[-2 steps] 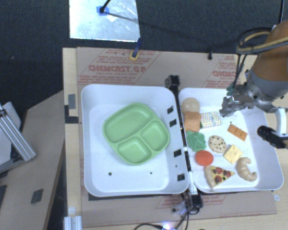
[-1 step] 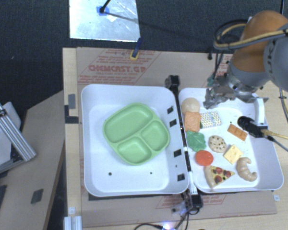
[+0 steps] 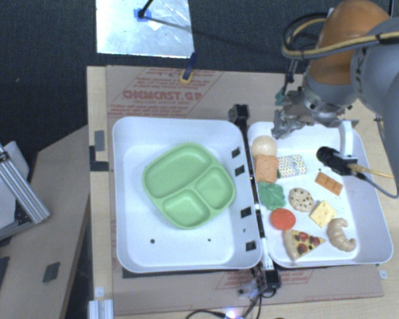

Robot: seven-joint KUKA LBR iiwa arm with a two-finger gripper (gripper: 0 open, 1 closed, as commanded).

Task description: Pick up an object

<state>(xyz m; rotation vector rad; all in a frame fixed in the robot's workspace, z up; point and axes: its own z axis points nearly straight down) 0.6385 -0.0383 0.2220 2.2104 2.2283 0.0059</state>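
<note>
Wooden tabletop (image 3: 66,178) carrying two shallow white bins. Nearest, the right bin (image 3: 376,241) holds toy foods: pizza slice (image 3: 302,242), croissant (image 3: 341,234), cookie (image 3: 300,199), green leaf (image 3: 271,195). Leftward, a green divided plate (image 3: 188,185). Farther back, the grey pincer (image 3: 287,126) hovers by a pale round bun (image 3: 264,145), carrying nothing; its opening cannot be told. Likely approach stage: next, descend onto one item.

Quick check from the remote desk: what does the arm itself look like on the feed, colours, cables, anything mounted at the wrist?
The arm is smooth grey, with a rounded orange band above the wrist. Yellowish and dark cables loop beside the band. Below it sits a grey metal wrist block carrying the gripper, a darker, boxy piece with a small teal spot on its side.
</note>
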